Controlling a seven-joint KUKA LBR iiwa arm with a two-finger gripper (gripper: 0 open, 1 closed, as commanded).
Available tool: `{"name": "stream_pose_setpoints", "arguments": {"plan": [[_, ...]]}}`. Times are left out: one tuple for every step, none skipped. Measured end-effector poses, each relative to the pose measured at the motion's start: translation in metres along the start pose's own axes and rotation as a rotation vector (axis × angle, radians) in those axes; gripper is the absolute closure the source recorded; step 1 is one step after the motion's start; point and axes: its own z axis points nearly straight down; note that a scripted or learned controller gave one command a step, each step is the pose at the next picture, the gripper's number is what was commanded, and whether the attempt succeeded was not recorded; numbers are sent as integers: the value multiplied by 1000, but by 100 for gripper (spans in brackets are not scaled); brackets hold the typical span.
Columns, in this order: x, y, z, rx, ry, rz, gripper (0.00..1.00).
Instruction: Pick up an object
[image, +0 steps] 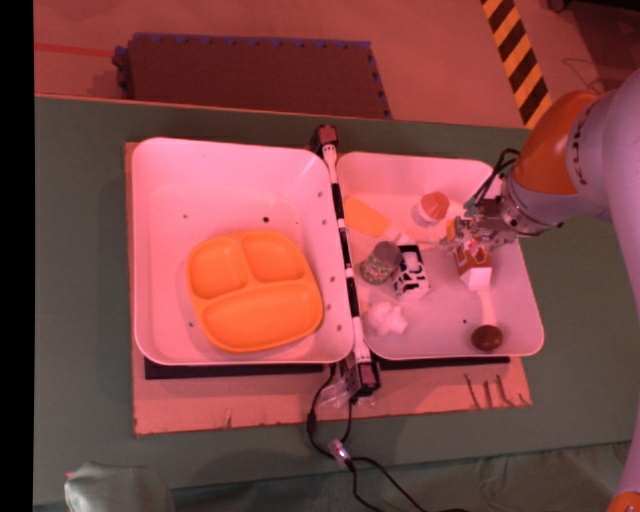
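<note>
Green table (90, 300) carrying two white bins. Small orange-and-white carton (474, 266) by right bin's (520, 335) right edge, directly under claw (470, 238); finger state cannot be told. Nearby: brown ball (487, 337), black-white box (411, 272). Left bin (160, 170) holds orange divided plate (255, 290).

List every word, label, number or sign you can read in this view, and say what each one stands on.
Nothing here can be read for sure.
Black-and-white carton in the right bin: dark print on its face, too blurred to read.
Small red-and-white carton by the gripper: no lettering can be made out.
Yellow-and-black hazard stripes on the floor: a warning marking, no words.
</note>
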Motion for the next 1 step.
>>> {"name": "stream_pose_setpoints", "arguments": {"plan": [[2, -4, -50, 20, 2, -1, 100]]}}
